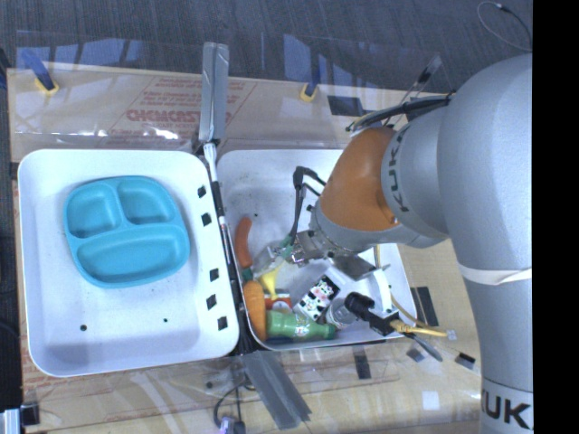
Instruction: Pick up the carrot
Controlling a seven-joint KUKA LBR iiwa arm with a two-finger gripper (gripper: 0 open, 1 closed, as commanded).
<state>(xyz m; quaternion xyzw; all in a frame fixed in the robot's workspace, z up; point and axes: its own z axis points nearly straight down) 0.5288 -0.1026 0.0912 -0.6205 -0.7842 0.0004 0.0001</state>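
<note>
Well, the carrot (242,240) lies inside the right bin (271,158), a slim orange-red piece running lengthwise, tight along that bin's left wall. I take that one for the carrot. A rounder orange lump (255,306) sits just nearer along the same wall, toward the bin's near-left corner, and from here the two look to be touching or close to it. A green bottle (298,329) lies on its side along the bin's near wall, and a black-and-white box (317,298) sits just inward of it.

The gripper (294,250) hangs low over the middle of the bin, a little in from the left wall, so beside the carrot and not over it. The orange wrist of the arm (434,179) covers most of it. I can't tell whether it is apart or together, and I see nothing held in it.

To my eye the reach is not lined up yet. A good grasp would mean sliding over toward the left wall until the gripper is centred over the carrot's middle. It should close across the thin width, not along the length. The wall is the trouble, since there looks to be very little room on that side. Coming down too hard could jam against the rim or push the carrot along. Aiming at the end away from the lump should keep the lump out of the grasp.

Outside the left wall, the other bin holds a blue plate (127,229), well clear of all this.
</note>
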